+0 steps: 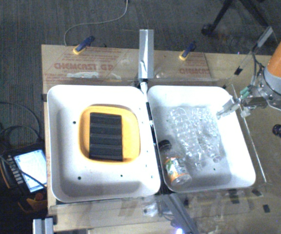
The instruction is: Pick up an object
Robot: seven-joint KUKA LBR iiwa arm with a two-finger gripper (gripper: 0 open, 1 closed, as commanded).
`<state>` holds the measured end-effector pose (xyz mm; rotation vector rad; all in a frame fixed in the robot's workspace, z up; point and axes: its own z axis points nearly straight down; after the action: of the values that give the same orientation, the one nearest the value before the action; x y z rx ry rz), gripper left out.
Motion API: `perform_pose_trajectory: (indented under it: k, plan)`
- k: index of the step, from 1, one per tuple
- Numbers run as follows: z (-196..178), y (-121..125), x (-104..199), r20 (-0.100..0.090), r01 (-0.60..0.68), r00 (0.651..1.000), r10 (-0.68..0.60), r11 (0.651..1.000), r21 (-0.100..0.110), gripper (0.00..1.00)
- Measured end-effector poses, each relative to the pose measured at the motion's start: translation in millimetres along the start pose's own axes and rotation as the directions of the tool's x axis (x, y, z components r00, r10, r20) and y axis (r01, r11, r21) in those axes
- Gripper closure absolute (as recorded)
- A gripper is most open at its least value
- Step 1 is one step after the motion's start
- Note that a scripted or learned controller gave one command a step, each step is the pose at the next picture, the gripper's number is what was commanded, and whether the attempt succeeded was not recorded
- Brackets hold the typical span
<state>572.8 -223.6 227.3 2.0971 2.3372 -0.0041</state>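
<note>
Over right bin's far right rim: tool tilted, pointing left; finger spread unreadable, nothing visibly held.

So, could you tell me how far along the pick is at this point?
Nothing looks picked yet. The gripper sits over the right bin's upper right rim, with nothing visibly in it. The clear plastic tray and small bottle lie in that bin, the yellow and black sponge in the left. Reaching down, grasping and lifting remain.

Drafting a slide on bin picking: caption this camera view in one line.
Gripper poised over right bin holding clear plastic tray and small bottle; yellow-rimmed black tray in left bin.
</note>
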Motion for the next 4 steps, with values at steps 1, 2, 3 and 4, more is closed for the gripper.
perform_pose_trajectory:
  k: [1, 2, 3, 4]
  plan:
    - [-1.2, 23.6, -3.5, 0.001, 0.036, 0.999, -0.036, 0.999, 0.0, 0.0]
    - [13.8, 15.8, -1.3, 0.0, 0.079, 0.997, -0.079, 0.997, 0.0, 0.0]
    - [1.5, 31.4, -2.9, -0.001, 0.092, 0.996, -0.092, 0.996, -0.003, 0.0]
    - [3.8, 16.4, -1.8, 0.0, 0.135, 0.991, -0.135, 0.991, 0.0, 0.0]
